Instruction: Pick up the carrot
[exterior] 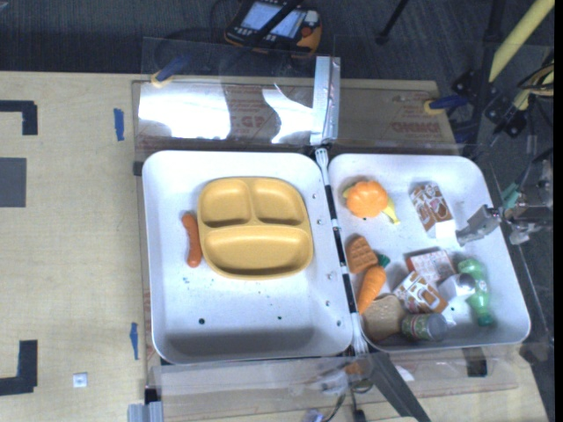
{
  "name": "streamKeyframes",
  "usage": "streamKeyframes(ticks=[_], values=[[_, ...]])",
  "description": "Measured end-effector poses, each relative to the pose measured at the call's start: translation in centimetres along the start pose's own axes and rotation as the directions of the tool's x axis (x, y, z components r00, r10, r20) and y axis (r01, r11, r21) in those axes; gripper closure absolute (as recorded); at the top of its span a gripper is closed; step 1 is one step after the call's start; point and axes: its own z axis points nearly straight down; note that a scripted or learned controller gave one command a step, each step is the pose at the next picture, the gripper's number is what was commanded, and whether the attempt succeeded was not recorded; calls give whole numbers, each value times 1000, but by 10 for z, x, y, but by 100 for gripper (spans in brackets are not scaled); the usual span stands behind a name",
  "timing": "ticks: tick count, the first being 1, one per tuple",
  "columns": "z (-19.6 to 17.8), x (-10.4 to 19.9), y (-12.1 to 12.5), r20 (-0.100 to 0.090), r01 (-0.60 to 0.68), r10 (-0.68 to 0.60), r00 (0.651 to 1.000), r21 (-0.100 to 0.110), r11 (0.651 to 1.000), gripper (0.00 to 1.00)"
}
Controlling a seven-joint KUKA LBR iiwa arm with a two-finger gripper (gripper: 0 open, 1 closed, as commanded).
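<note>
Orange and tapered, the carrot [370, 287] lies in the right bin [501, 236], lower centre of the frame, just beside a cookie [381, 316] and under a ridged pastry [360, 254]. At the right edge, the gripper [515, 209] hangs over the bin's rim; its state cannot be told.

you see the gripper [482, 222] at about three o'clock in the camera view, low and close to the frame's right side. it reaches in from the right, its pale metal tip pointing toward nine o'clock and slightly down. behind it, toward three o'clock, the wrist [519, 209] shows as a blurred grey cluster with cabling, cut off by the frame's right side. you cannot make out from here how the tip is set.
</note>
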Motion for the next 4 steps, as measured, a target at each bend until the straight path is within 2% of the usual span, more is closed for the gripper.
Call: streamKeyframes(ticks=[1,2,3,4], values=[[70,39,-21,-1,-286,286,958,2,958,0],[123,57,-21,1,-172,172,985,0,985,0],[72,137,-21,1,-323,323,946,-1,946,0],[70,100,20,3,-930,930,369,0,369,0]])
